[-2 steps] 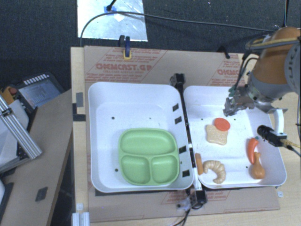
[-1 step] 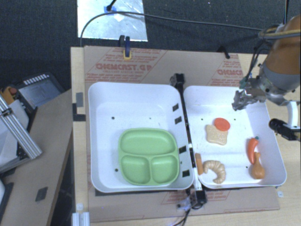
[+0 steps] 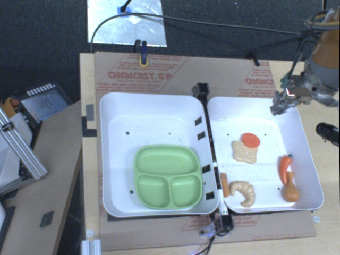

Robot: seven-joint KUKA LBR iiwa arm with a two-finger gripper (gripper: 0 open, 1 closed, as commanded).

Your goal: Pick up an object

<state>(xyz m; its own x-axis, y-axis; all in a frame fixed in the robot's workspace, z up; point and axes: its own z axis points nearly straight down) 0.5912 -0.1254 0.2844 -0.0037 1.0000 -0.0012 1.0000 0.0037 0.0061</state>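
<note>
Several toy foods lie in the right bin [image 3: 304,137]. A red tomato slice [image 3: 251,139] rests against a beige cracker-like piece [image 3: 245,152]. Near the front sit a tan croissant [image 3: 242,192] and a small brown stick [image 3: 224,185]. By the right wall lie an orange carrot [image 3: 285,166] and a brown pear-shaped piece [image 3: 290,190]. My gripper [image 3: 280,105] hangs over the bin's far right corner, above and well away from all of them. Nothing shows between its fingers.
The left bin [image 3: 114,142] holds a green three-compartment tray [image 3: 168,175]. A black divider with clips [image 3: 204,137] runs between the bins. Cables cross behind the bench, and an aluminium frame [image 3: 18,142] stands at the left.
</note>
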